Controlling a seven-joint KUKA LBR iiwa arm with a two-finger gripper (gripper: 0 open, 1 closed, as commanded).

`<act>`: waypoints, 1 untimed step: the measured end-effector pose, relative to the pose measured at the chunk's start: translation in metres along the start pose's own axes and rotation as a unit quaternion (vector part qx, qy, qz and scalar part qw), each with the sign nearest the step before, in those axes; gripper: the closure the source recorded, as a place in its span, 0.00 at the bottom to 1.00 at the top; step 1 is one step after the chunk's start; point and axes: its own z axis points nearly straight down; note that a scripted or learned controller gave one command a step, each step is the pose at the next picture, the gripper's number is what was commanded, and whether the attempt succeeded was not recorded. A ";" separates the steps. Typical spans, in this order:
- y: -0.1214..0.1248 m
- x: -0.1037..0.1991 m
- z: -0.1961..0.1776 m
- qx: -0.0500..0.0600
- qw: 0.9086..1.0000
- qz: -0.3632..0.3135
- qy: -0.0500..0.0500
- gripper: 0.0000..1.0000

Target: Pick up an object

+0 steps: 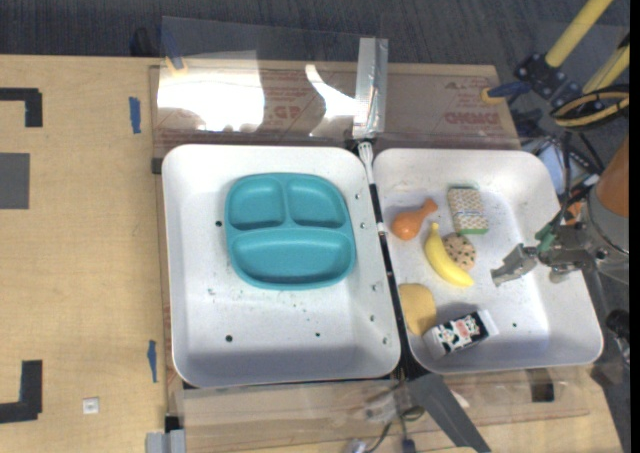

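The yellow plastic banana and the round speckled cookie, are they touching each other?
Touching. In the camera view the yellow plastic banana lies against the round speckled cookie with no white bin floor between them.

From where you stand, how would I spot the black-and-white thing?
Look in the right bin, the one without the teal plate. Go to its near edge, just right of the yellow lump. The small carton there is the only black-and-white item among yellow, orange and tan food.

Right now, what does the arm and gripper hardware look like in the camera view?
The gripper is small, grey metal, with thin pale fingers, a green part and thin wires at its wrist. Behind it, the arm at the frame's right edge reads dark grey with an orange band.
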 end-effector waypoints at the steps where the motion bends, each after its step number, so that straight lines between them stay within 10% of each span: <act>1: 0.041 0.038 0.105 -0.006 0.999 -0.046 -0.002 0.00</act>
